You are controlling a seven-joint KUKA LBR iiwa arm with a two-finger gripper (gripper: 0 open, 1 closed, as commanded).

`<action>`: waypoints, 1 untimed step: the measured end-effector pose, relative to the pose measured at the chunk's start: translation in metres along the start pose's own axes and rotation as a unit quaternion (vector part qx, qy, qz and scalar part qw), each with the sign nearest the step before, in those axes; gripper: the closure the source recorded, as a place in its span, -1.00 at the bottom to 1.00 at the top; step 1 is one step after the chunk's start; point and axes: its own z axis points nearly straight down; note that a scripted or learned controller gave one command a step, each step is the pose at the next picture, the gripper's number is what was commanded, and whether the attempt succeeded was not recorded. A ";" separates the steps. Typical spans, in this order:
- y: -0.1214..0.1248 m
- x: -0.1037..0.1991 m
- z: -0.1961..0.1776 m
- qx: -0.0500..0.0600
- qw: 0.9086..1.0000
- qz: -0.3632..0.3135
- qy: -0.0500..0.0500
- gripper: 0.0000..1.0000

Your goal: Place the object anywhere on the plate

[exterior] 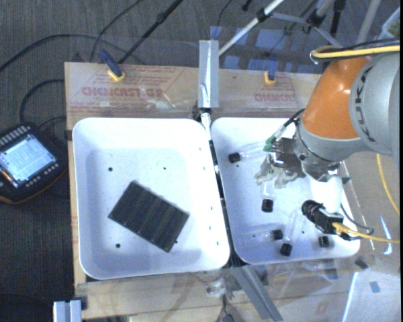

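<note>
Toward the near side of the left bin [87, 180], a dark ridged plate [148, 216] lies flat and askew, alone on the white floor.

Small black objects dot the right bin [223, 200]: one [234, 157] near its far left corner, one [267, 205] about mid-floor, two [277, 234] [285, 249] by the near edge, another [324, 241] toward the near right corner. Clear, pale pieces [265, 174] lie near the middle of that bin. Over the bin's right half hangs the grey arm [383, 106] with its orange band [332, 106]; the pincer [282, 161] sits low over the floor, and whether it is clenched or released cannot be told. Both bins rest on the wooden surface [154, 92].
</note>
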 end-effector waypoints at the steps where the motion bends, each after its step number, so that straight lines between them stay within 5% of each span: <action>1: -0.012 0.071 0.038 0.001 0.990 -0.141 0.001 1.00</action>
